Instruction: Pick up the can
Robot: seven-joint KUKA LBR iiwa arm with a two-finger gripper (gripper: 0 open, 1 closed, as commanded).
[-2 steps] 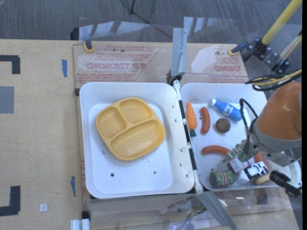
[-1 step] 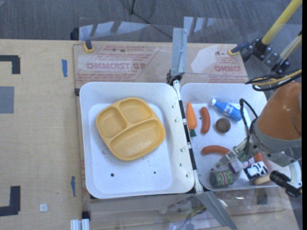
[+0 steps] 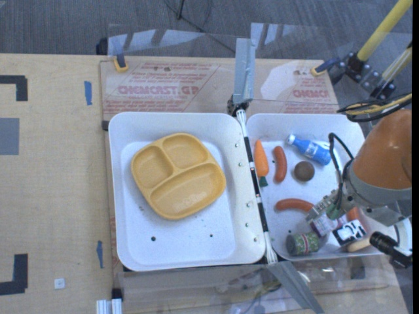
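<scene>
green can [image 3: 304,243], lying on its side, right bin's near edge

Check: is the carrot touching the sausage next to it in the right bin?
Apart. The camera view shows a strip of white bin floor between the carrot and the sausage along their whole length.

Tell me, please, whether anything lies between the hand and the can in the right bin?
Nothing visible does. The hand sits just above and right of the can, which lies on its side at the bin's front edge. The nearest sausage lies off to the left.
</scene>
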